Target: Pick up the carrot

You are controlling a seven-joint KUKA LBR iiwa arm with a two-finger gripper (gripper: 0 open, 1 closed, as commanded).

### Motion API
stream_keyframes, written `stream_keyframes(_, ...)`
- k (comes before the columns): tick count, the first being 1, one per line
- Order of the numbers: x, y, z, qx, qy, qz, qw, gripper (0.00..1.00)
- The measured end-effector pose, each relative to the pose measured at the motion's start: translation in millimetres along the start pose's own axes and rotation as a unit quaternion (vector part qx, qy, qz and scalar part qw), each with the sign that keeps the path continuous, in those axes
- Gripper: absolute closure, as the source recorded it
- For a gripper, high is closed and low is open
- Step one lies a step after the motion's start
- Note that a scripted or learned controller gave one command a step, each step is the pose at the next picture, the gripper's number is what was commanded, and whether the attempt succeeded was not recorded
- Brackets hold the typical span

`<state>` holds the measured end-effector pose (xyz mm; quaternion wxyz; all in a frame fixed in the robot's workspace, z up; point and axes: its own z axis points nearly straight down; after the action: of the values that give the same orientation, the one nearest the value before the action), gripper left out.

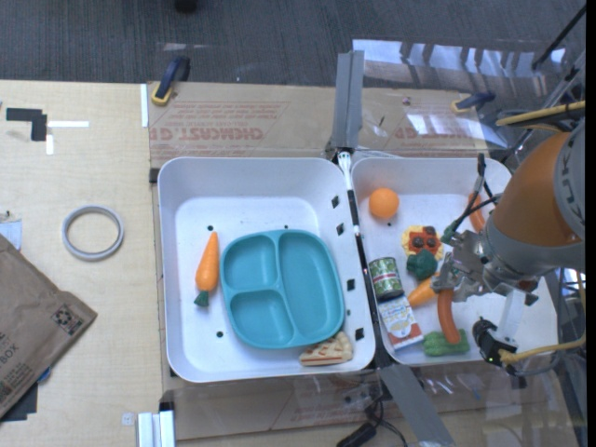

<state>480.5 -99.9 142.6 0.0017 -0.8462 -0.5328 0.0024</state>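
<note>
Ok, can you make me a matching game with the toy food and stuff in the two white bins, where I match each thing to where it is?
Things:
1. carrot
2. teal tray
3. orange ball
4. green can

Places:
A. near the back of the right bin
B. middle of the left bin
C. left bin, just left of the tray
D. right bin, close to the wall between the bins

Pairs: 1-C, 2-B, 3-A, 4-D
</note>
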Motion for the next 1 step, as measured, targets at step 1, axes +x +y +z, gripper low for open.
stream_keyframes(1,0.0,0.0,-0.1,0.000,0.000,0.000,1.0000,0.00)
